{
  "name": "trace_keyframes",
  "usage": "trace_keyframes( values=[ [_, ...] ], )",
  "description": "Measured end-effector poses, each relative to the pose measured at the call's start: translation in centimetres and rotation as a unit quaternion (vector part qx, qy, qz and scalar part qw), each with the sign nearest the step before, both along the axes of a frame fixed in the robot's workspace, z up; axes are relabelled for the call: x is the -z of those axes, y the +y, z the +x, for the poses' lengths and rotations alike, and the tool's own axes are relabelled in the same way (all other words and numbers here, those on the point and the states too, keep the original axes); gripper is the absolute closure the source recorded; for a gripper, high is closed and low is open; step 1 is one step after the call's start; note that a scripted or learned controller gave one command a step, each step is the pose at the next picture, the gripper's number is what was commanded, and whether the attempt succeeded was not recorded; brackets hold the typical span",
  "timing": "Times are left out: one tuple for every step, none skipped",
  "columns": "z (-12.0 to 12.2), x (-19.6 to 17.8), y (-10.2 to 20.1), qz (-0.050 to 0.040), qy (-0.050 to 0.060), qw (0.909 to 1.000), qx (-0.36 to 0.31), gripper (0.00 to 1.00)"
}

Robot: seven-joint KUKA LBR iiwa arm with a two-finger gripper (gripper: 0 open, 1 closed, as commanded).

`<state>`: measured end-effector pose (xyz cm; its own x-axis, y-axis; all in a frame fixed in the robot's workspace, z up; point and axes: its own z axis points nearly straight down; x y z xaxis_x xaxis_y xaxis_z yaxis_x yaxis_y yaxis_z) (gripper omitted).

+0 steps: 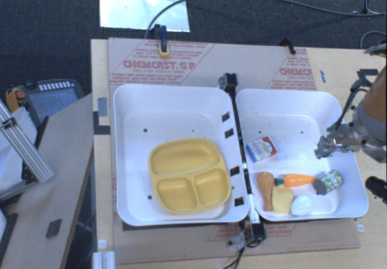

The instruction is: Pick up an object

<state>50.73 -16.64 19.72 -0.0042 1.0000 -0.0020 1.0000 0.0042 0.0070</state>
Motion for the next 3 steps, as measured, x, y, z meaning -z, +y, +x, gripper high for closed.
trace_keyframes(
  values=[
    [0.2,-5.4,0.0,-0.0002,0.000,1.0000,-0.001,1.00],
    [1.3,-4.7,4.4,0.0013,0.002,1.0000,-0.002,1.00],
    [1.6,-3.3,9.8,0.0018,0.002,1.0000,-0.003,1.00]
  ],
)
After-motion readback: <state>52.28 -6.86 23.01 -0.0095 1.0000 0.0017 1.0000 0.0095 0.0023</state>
